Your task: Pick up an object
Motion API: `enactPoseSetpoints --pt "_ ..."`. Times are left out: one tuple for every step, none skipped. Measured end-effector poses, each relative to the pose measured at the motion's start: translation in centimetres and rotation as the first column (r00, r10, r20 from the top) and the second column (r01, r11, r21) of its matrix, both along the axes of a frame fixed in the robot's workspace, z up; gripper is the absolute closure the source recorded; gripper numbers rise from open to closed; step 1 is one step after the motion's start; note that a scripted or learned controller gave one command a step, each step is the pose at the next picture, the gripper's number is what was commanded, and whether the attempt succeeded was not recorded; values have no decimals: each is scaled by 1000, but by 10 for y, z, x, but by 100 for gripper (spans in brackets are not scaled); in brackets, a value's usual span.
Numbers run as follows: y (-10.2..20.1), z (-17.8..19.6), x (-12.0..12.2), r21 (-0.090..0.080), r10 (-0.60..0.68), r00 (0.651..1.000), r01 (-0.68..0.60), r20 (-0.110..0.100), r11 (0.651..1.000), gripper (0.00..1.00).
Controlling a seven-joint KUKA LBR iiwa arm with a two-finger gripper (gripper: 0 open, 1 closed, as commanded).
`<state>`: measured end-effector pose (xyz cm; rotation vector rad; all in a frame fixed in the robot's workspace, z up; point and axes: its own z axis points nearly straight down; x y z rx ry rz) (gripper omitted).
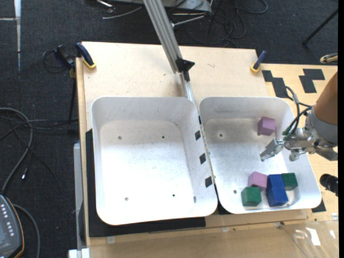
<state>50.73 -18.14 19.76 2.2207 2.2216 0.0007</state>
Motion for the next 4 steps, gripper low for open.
enactPoseSetpoints --pt "3 -80 -14 -2 2 1000 -2 4 1000 0" --pt "-18 -103 54 -2 3 1000 -3 3 1000 0" --pt "-42 -102 105 -3 4 1000 -4 5 1000 0" --pt "-41 -101 162 1 4 1000 -4 3 1000 0"
